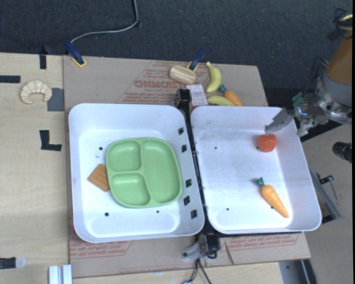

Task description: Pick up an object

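Red tomato (267, 142) sits just below-left of my claw (282, 122) near the right bin's (236, 218) far-right corner; claw grip state unclear.

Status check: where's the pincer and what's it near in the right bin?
Pincer just above tomato, nothing gripped. Carrot lies apart, nearer the front. Nothing between pincer and tomato.
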Controlling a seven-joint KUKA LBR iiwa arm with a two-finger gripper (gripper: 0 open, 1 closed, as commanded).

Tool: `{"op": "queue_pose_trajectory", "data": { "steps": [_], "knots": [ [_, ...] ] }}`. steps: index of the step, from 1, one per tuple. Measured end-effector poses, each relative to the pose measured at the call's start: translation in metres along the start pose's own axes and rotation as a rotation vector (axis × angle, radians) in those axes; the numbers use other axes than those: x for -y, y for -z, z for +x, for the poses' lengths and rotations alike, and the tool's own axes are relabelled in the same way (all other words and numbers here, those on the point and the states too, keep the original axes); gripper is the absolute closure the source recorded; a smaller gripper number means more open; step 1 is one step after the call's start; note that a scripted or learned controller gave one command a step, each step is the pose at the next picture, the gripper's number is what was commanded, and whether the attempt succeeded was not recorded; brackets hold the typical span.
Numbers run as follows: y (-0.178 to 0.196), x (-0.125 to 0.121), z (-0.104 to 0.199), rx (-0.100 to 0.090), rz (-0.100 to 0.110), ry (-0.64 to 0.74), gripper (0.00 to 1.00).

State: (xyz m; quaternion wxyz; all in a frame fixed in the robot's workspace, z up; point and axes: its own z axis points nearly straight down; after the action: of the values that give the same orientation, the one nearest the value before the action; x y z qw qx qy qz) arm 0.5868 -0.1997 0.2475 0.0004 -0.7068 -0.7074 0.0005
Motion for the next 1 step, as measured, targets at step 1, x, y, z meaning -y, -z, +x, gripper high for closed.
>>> {"op": "queue_pose_trajectory", "data": {
  "steps": [1],
  "knots": [
    [-0.1613, 0.0766, -0.0163, -0.001, -0.002, -0.001, 0.00]
  ]
}}
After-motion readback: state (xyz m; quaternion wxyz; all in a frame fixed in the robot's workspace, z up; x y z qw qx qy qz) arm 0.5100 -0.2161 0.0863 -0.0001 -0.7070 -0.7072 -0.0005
